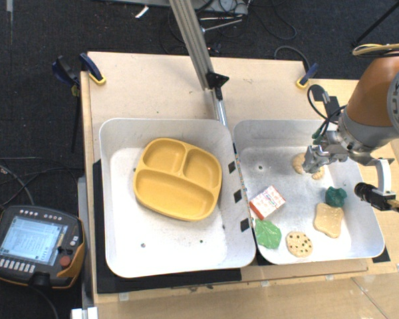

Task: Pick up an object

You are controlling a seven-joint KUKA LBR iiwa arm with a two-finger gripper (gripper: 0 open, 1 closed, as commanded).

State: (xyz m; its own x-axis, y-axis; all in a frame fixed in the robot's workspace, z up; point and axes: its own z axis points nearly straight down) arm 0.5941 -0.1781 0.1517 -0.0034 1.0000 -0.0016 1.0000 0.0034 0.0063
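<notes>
My gripper (312, 163) hangs low over the upper middle of the right bin (279, 138), right at a small tan round piece (299, 163) that peeks out on its left side. Further down the bin lie a white and red box (267, 201), a green leafy piece (268, 234), a round chocolate-chip cookie (298, 244), a tan bread slice (328, 220) and a small dark green object (335, 196). From this angle the arm covers the fingertips.
The left bin (120, 244) holds a yellow divided plate (178, 178). A slanted metal pole (196, 42) rises from the bench's back between the bins. A teach pendant (33, 244) lies on the floor at the left. Clamps sit at the bench's back corners.
</notes>
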